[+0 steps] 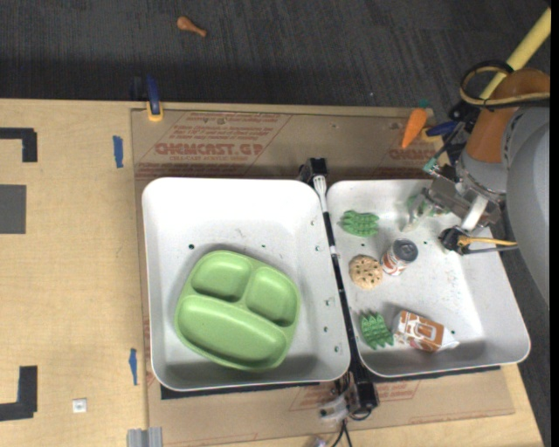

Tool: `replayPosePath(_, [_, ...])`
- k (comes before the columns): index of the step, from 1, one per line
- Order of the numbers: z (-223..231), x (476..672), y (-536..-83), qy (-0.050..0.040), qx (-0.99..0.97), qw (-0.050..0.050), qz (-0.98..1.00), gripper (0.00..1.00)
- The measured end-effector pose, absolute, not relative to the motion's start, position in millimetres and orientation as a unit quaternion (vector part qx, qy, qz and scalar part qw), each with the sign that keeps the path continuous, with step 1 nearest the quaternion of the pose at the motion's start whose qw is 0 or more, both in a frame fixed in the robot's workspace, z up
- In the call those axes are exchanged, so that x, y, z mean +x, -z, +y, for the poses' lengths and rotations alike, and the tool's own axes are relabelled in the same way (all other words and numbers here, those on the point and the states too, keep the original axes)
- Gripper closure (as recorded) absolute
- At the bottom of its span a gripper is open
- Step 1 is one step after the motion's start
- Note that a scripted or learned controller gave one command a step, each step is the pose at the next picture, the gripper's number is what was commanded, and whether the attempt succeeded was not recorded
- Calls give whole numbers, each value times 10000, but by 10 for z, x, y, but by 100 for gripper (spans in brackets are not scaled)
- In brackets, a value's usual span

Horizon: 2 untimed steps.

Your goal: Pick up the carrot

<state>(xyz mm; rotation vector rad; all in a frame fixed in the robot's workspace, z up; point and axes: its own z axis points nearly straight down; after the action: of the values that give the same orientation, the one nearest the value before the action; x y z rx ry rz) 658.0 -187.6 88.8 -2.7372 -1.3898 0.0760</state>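
The pincer (437,202) hung over the upper right part of the right bin (489,301), at the end of the grey arm (524,183) that reached in from the right with its orange band (502,118) above the wrist. Whether the pincer was released or clenched could not be told; its tips blurred into the bin floor, and nothing showed as gripped.

The carrot (414,127) lay outside both bins, on the brown cardboard sheet (218,144) of the tabletop (61,262), just beyond the right bin's far rim. It sat above the pincer and slightly to its left, near but apart from it, its orange body tilted and a green tuft at its upper end.

Below and left of the pincer, inside the right bin, stood a small can (399,257) with a dark top. Left of the pincer lay a green leafy toy (359,222), and under that a round cookie (365,271). Farther down were a second green piece (375,330) and an orange-and-white packet (422,332) beside it.

Well to the left of the pincer, the left bin (175,209) held a green divided plate (238,306) with 3 compartments. A black bar (325,205) ran between the 2 bins. A small orange scrap (189,26) lay on the dark floor far up and to the left.
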Motion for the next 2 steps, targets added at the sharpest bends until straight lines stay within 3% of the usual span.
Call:
replayPosePath(1, [-1944,6645,-1078,-72,-9860,86,-1664,0])
replayPosePath(2, [-2230,6570,-1466,-11,-9946,11,-1039,0])
